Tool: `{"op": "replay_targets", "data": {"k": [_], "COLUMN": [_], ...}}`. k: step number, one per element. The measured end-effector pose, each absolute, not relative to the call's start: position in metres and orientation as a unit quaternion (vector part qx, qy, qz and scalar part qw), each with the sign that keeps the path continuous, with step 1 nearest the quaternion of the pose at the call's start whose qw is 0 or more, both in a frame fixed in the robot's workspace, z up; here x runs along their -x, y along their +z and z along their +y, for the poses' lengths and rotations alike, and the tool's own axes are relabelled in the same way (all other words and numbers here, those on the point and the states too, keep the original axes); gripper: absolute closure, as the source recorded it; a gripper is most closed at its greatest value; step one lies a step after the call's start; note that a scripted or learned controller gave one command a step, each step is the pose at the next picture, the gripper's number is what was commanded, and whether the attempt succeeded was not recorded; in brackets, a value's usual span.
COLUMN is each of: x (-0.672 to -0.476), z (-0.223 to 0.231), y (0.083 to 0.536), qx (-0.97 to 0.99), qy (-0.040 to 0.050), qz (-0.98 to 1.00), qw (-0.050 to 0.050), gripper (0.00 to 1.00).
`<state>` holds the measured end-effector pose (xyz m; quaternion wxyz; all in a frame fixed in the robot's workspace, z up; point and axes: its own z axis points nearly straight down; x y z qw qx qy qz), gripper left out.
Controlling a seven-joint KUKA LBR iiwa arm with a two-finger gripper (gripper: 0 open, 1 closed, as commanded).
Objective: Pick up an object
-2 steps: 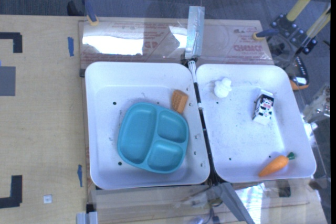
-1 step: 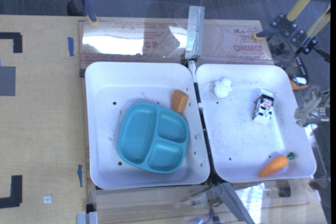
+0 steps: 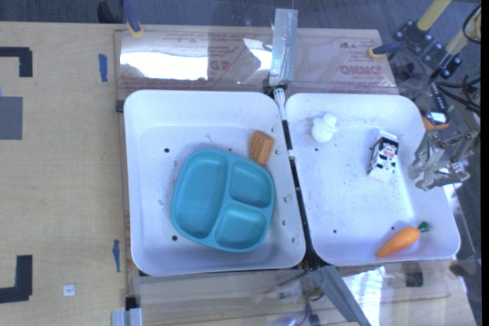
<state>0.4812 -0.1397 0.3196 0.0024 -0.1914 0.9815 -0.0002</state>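
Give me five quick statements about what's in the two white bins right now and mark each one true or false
1. The blue divided plate lies in the left bin. True.
2. The carrot lies on the blue divided plate. False: it lies near the front right corner of the right bin.
3. The small black and white carton is in the right bin. True.
4. The white lump sits in the left bin. False: it is in the right bin, near the divider at the back.
5. The gripper holds the carrot. False: it is at the right bin's right edge, apart from the carrot.
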Motion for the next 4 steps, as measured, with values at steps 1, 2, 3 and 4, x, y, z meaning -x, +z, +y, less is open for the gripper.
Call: {"op": "replay_targets", "data": {"k": [1, 2, 3, 4], "x": [-0.539, -0.539, -0.571, -0.596], "z": [-0.17, -0.169, -0.192, -0.203], "y": [0.405, 0.403, 0.231, 0.135], "qx": [0.271, 0.271, 0.378, 0.527], "qy": [-0.0024, -0.0012, 0.0027, 0.0025], "qz": [0.963, 0.963, 0.926, 0.85], "qw": [0.006, 0.004, -0.001, 0.0], "gripper": [1.0, 0.0, 0.0, 0.0]}}
